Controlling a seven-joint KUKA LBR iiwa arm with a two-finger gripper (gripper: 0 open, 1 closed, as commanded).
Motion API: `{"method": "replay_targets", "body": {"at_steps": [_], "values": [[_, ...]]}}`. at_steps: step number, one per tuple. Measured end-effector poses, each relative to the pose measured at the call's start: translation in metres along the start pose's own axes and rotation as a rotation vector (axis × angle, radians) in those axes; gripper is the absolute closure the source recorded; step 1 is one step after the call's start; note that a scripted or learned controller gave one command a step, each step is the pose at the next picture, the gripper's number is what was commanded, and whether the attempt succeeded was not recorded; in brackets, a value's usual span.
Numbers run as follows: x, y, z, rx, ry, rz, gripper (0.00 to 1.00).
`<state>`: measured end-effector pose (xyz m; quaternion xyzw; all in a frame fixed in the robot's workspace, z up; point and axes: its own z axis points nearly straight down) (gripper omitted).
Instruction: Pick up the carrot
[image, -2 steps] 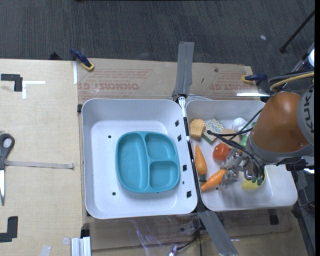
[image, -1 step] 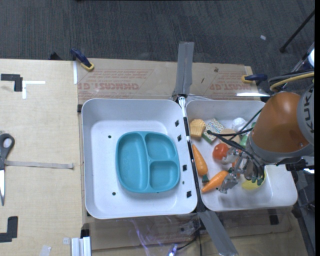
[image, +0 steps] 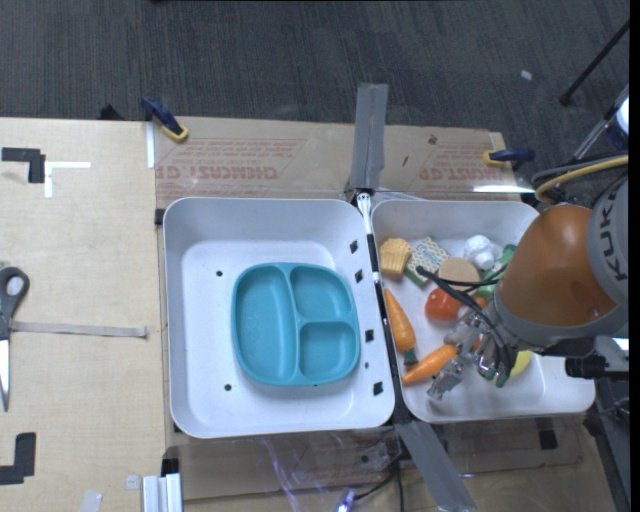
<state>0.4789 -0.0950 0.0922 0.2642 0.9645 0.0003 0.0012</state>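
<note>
Currently my grey arm with its orange band (image: 555, 265) reaches in from the right and hangs over the right-hand shallow white bin (image: 560, 395), wrist tipped down toward the bin's middle. My jaws (image: 462, 365) sit low near the bin floor, among dark cables; whether they are open or closed I cannot tell, as wrist and wiring crowd them.

Two orange carrot-shaped pieces lie in this bin. One long orange plastic carrot (image: 399, 320) lies along the bin's left wall, roughly upright in the view, a little apart from my jaws on their left. A second, smaller orange carrot (image: 430, 362) lies slanted, its thick end just beside my jaws; contact not discernible, and it is not visibly between them.

Other items behind: a yellow corn-like piece (image: 395, 257), a red tomato-like piece (image: 443, 304), a beige round piece (image: 459, 270).

Left-hand white bin (image: 190, 330) carries a teal three-compartment plate (image: 296, 324). Scissors (image: 8, 320) lie on the surface at far left.
</note>
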Motion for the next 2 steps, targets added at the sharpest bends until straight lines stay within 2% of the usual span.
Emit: {"method": "replay_targets", "body": {"at_steps": [1,2], "values": [[-0.0769,0.0365,-0.009,0.001,-0.001,0.089,0.0],[-0.0773,0.0373,-0.0184,0.002,-0.003,0.085,1.0]]}}
